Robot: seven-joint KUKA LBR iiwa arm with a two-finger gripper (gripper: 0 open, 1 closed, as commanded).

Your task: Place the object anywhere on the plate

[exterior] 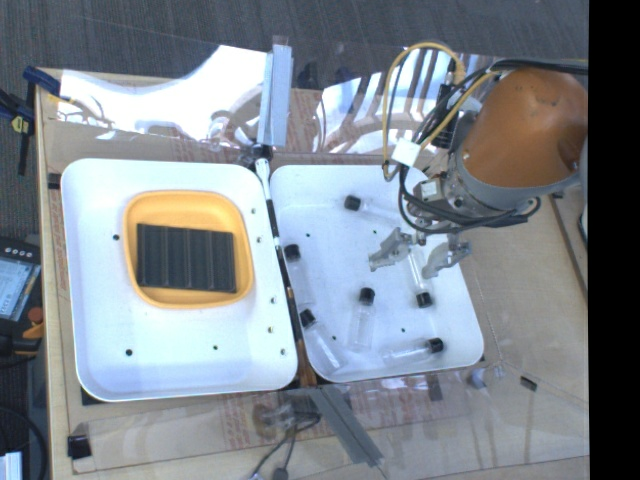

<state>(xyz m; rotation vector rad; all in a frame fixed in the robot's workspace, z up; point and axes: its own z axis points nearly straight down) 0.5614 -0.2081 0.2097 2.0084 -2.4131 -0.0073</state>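
Observation:
Several clear vials with black caps lie in the right bin (330, 193): one (363, 308) near the middle, one (418, 281) under the fingers, one (410, 350) near the front edge, one (352, 204) at the back. My gripper (418, 254) hangs over the right side of this bin with its fingers open and spread. The vial (418, 281) lies just below and between the fingertips; I see nothing gripped. The yellow plate (188, 249) with a dark ribbed insert sits in the left bin (95, 318), far to the left of the gripper.
More black-capped vials (291, 252) (312, 328) lie along the right bin's left wall. A raised divider (278, 258) separates the two bins. Cables loop above the wrist at the back right. A clear sheet and metal bracket stand behind the bins.

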